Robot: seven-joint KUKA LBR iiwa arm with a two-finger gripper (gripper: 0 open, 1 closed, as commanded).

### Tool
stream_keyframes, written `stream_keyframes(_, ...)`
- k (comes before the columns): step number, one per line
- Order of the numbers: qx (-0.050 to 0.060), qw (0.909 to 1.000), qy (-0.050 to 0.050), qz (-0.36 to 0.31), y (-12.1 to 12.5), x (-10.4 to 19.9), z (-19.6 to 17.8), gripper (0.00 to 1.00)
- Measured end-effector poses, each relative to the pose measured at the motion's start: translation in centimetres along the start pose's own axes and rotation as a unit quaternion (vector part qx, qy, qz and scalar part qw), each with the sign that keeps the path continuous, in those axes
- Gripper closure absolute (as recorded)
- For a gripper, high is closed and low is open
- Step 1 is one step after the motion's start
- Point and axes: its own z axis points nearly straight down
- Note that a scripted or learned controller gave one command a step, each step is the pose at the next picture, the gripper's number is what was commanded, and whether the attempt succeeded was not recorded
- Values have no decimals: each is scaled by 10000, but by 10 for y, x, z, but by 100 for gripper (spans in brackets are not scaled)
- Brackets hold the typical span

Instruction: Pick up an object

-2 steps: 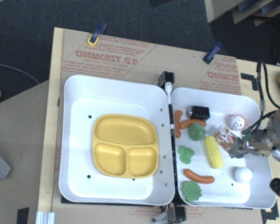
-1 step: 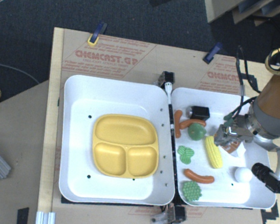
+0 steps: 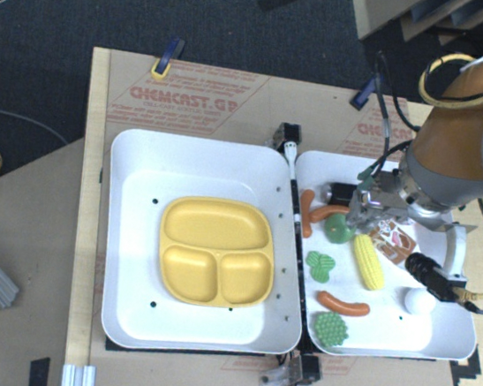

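While the gripper [image 3: 361,215] hangs low over the right bin [image 3: 448,337], its state cannot be told from above. It sits just above a green round item [image 3: 338,231], crowded by a corn cob [image 3: 368,261], a sausage [image 3: 317,213] and a snack packet [image 3: 393,240]. Judging by that clutter, a descent could nudge neighbours or close on nothing, while the yellow tray [image 3: 215,251] sits well apart in the left bin [image 3: 127,216].

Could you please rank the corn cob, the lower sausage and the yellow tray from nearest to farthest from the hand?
From the hand:
1. Corn cob, just below it, right bin.
2. Lower sausage, further down that bin.
3. Yellow tray, left bin.
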Motion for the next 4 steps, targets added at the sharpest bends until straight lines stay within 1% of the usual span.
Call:
stream_keyframes(1, -5, 10000, 6, -7, 35, 54, -3, 100)
stream_keyframes(2, -7, 10000, 6, 0, 59, 101, -17, 100)
stream_keyframes(3, -8, 10000, 4, 7, 90, 134, -26, 100)
stream_keyframes(4, 26, 10000, -3, 26, 85, 130, -24, 100)
